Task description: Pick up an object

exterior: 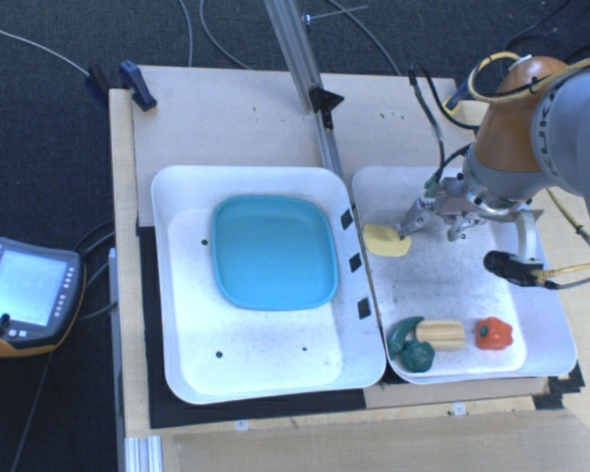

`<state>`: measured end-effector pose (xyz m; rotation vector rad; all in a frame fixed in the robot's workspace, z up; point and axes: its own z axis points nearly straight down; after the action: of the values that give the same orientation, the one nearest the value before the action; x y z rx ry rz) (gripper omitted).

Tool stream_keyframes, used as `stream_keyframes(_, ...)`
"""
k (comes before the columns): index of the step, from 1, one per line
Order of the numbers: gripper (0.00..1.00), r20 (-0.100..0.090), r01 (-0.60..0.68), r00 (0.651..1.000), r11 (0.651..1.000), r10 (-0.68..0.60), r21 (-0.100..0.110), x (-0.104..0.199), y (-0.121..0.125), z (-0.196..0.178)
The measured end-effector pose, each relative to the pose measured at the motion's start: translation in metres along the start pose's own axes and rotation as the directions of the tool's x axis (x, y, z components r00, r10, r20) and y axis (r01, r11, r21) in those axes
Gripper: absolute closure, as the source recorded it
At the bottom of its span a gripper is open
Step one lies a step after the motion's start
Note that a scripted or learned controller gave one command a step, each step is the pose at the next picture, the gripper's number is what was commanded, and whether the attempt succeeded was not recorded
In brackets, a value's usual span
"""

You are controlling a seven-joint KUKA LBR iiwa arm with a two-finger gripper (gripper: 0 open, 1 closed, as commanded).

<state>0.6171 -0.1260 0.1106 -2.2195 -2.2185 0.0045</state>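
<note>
The claw point(409, 230) hangs low over the right bin point(452, 293), its tip at the edge of a pale yellow piece point(385, 241) lying by the bin's left wall; whether it grips that piece, or how wide it stands, I cannot tell. Along the near wall lie a green vegetable point(409, 345), a tan block point(441, 334) and a red pepper point(493, 333); the left bin point(187, 264) holds a blue plate point(274, 252).

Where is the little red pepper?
The red pepper sits in the right bin, near its front right corner, just right of the tan block.
</note>
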Motion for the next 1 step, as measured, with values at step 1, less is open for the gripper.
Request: stream_keyframes(1, 1.00, 0.001, 0.001, 1.000, 1.000, -0.001, -0.007, 0.0003, 0.0018, -0.0137)
